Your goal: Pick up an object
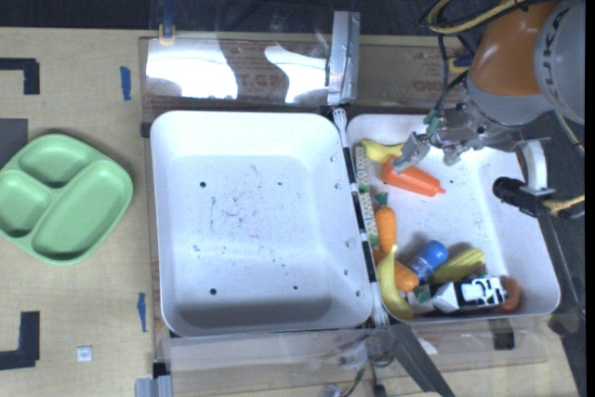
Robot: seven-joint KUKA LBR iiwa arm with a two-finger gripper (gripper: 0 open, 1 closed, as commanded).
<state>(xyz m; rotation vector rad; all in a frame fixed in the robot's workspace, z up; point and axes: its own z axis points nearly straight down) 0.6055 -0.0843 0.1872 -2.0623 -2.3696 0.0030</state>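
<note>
No legible txt; black-white carton (476, 292) in right bin (539, 288) has blurred print, unreadable.

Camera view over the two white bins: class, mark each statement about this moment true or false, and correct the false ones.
1. The toys lie in the right bin. True.
2. The green divided plate sits inside the left bin. False: it rests on the bench, to the left of that bin.
3. The gripper is above the far end of the right bin, near the orange carrot-shaped toy. True.
4. The blue-capped object lies beside the green plate. False: it lies in the right bin among the toys at the near end.
5. The arm reaches in from the left. False: from the right.
</note>
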